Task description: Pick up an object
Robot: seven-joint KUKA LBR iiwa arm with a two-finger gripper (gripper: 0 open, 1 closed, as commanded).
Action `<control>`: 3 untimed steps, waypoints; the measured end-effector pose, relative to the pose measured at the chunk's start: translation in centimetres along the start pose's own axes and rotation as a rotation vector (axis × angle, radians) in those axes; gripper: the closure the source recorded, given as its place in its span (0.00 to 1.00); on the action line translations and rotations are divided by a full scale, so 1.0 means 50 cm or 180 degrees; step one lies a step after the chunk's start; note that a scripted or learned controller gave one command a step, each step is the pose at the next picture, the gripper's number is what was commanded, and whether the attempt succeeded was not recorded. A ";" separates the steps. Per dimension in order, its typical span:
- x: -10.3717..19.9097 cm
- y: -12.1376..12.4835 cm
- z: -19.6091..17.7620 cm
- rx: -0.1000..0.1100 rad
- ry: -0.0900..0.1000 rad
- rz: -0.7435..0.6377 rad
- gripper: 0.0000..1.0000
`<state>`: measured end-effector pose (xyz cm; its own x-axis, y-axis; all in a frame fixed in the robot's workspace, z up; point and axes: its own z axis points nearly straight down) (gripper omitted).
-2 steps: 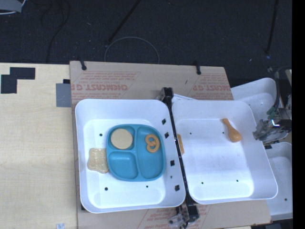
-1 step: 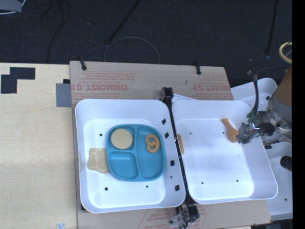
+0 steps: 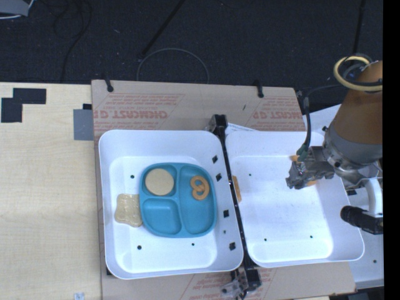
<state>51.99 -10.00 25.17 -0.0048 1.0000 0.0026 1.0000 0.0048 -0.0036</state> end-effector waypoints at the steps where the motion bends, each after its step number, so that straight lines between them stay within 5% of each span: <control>1: 0.122 -0.014 0.001 0.0003 0.0002 -0.0001 1.00; 3: 0.332 -0.042 0.044 0.0006 -0.0003 0.0001 1.00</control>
